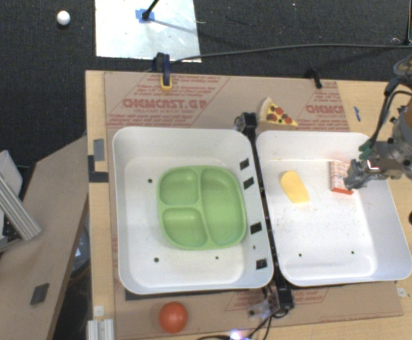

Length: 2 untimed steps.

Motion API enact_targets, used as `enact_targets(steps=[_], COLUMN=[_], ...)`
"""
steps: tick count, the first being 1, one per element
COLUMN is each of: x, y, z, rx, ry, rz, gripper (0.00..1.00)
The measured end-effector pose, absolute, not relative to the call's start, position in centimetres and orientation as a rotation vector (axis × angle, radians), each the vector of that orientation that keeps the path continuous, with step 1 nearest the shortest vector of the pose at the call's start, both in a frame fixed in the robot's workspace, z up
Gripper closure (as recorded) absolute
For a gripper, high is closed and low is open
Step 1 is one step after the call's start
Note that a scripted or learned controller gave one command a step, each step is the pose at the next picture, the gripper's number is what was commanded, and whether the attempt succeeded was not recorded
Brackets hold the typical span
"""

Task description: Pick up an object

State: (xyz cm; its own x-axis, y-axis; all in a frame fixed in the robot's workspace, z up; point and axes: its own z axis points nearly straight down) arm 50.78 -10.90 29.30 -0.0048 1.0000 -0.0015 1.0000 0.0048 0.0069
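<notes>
Camera view: fingers (357,173) partly cover the red-and-white packet (339,176); their grip cannot be told.

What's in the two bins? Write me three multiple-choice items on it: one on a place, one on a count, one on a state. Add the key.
1. Where is the green plate?
A. In the left bin
B. In the right bin
C. Outside both bins

2. How many sections does the plate have?
A. Two
B. Three
C. Five

3. How is the yellow block?
A. Lying in the right bin, apart from the claw
B. Lifted by the claw
C. Resting on the plate

Key: 1 A, the plate sits in the middle of the left bin. 2 B, two sections above and one below. 3 A, white bin floor shows between block and claw.
</notes>
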Motion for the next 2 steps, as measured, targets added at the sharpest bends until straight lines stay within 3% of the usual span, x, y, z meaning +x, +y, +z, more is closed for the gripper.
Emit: enact_targets(steps=[2], x=[51.5], y=[-0.2], z=[28.9], rx=[2.210], ry=[2.232], rz=[0.005], gripper=[1.00])
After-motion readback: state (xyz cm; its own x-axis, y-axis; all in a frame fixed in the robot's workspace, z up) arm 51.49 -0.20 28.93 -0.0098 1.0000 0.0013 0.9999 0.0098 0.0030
